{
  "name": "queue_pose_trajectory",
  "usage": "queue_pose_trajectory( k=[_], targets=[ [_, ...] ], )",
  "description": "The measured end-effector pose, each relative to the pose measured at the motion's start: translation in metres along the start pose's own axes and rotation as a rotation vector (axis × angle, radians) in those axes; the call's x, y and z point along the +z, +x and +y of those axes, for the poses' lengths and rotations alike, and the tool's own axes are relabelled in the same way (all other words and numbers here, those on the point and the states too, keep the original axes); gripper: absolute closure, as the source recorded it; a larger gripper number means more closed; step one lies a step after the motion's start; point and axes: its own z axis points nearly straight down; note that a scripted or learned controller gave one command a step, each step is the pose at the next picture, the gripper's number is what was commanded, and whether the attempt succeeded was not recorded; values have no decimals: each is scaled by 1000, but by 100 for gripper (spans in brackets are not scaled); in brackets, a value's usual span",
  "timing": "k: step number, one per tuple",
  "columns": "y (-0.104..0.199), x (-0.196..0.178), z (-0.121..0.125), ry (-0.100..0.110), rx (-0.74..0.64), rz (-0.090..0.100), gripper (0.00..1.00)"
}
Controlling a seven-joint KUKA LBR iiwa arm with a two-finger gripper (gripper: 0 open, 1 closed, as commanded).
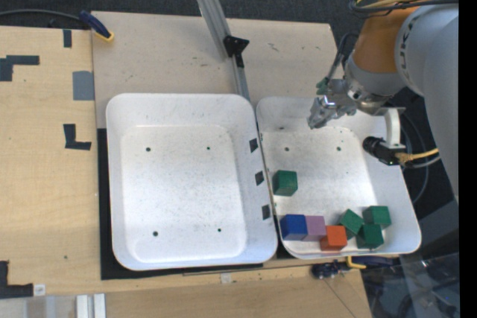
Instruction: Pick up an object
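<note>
Fingers (322, 115) (nothing between them) hover over right bin (387, 182), blocks (335, 227) below

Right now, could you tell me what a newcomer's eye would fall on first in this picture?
Probably the grey arm's orange band at the upper right, with its pincer hanging over the far end of the right bin. Next, the bright cubes in that bin: a lone green cube mid-bin, and a cluster along the near edge with a blue cube and an orange cube.

Both white bins (182, 182) look like smooth, faintly speckled plastic; the bench (45, 160) is pale matt wood; the blocks (285, 182) appear matt.
</note>
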Motion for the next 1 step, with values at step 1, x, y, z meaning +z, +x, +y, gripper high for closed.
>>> queue_pose_trajectory(
  k=[1],
  targets=[
    [-1, -57, -8, 1, 1, 0, 100]
  ],
)
